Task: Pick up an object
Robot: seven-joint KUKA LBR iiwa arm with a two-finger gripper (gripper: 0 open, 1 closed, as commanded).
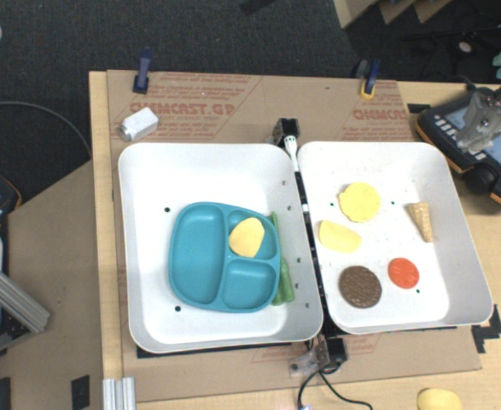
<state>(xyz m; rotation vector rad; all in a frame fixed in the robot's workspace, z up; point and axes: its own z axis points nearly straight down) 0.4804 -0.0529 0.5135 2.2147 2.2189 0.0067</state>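
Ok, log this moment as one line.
left bin: blue divided plate holding yellow piece | right bin: yellow disc, brown disc, orange disc, cone

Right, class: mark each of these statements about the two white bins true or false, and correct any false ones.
1. The blue divided plate lies in the left bin. True.
2. A yellow piece rests on the blue plate. True.
3. The brown disc lies in the left bin. False: it lies in the right bin.
4. The orange-red disc sits on the blue plate. False: it lies in the right bin, beside the brown disc.
5. The cone lies in the right bin. True.
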